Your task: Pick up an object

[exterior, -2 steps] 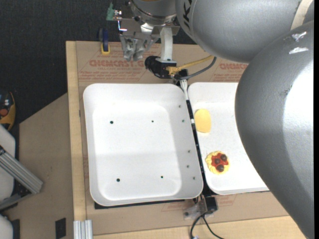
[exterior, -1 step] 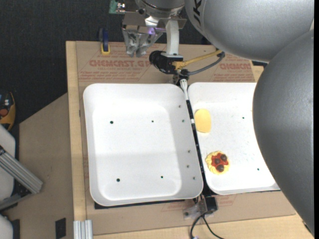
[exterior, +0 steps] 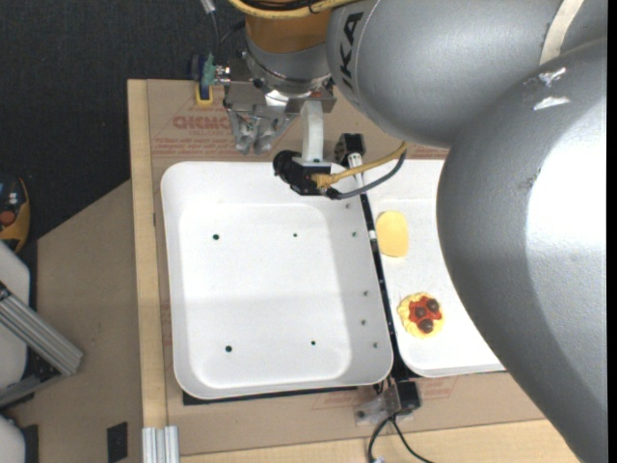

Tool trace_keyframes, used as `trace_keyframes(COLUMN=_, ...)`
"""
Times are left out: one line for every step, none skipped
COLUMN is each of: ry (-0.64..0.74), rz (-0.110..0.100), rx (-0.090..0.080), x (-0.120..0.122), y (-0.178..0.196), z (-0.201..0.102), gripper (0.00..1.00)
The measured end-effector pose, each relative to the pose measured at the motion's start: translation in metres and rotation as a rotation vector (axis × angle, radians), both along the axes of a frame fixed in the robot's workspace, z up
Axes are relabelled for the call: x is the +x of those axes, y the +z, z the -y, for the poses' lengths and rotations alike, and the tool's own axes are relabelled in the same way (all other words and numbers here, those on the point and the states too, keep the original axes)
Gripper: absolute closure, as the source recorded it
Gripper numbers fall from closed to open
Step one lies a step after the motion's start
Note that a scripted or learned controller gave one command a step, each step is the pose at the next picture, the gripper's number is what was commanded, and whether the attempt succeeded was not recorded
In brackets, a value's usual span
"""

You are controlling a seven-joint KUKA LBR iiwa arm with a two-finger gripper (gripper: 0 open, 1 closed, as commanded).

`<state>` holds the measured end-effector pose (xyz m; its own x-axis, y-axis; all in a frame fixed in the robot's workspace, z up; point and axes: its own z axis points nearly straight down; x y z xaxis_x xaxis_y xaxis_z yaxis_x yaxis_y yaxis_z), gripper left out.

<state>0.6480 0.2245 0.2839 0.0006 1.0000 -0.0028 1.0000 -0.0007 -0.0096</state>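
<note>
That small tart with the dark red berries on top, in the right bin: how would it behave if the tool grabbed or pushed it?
The tart looks flat and low, so it should slide on the smooth bin rather than roll or tip. Its small size suggests it is light. The bumpy berry top may give the fingers an uneven hold.

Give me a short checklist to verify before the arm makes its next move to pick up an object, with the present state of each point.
1. Objects available: ok. A yellow piece and a small pizza toy lie in the right bin.
2. Gripper above a target: not ok. It sits by the far edge of the left bin.
3. Object held: cannot tell.
4. Targets apart from each other: ok.
5. Targets unobstructed: cannot tell; the arm covers much of the right bin.
</note>
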Motion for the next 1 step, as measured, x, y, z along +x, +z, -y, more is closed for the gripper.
trace_keyframes(ry=0.001, rz=0.015, rx=0.005, x=-0.0026, y=0.0387, z=0.0000, gripper=1.00)
